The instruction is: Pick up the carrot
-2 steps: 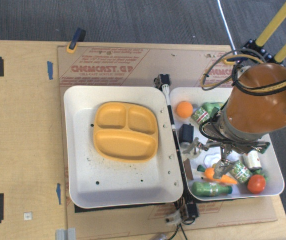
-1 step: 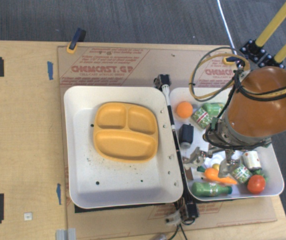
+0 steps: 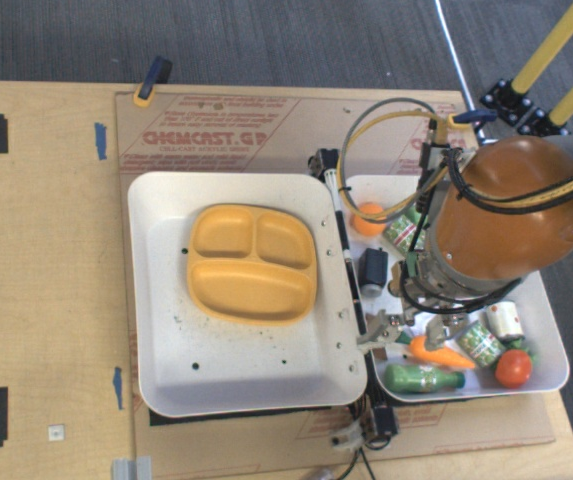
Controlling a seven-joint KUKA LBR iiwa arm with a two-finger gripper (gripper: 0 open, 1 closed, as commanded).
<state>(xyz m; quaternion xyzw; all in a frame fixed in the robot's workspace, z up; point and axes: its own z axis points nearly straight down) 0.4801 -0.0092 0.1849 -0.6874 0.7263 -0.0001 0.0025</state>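
Camera view is showing the table [image 3: 46, 268] with two white bins side by side. Going from the left, the left bin [image 3: 161, 368] is holding a yellow divided plate [image 3: 253, 263]. The right bin [image 3: 551, 368] is carrying the clutter: an orange ball [image 3: 369, 219] near its upper left corner, a dark block [image 3: 373, 268] below that, a green bottle [image 3: 424, 377] lying along the lower wall, the carrot [image 3: 436, 352] just above it, a small green-labelled can [image 3: 481, 343] just to the carrot's right, and a tomato [image 3: 513, 367] near the lower right corner.

The arm [image 3: 501, 218] is hanging over the middle of the right bin, and its orange band is covering much of what lies beneath. The tool [image 3: 406, 320] is sitting low, just up and left of the carrot; whether it is released or clenched I cannot tell, and nothing is showing as held in it.

The step in hand looks like the final approach to the carrot. To do it well, the tool is needing a small shift toward the lower right so that it is centring over the carrot's thicker, rounded end, with the closing direction running across the carrot's narrow width. The carrot is lying close against the bottle and the can, so a descent off to one side is risking a nudge or a grab of a neighbour instead.
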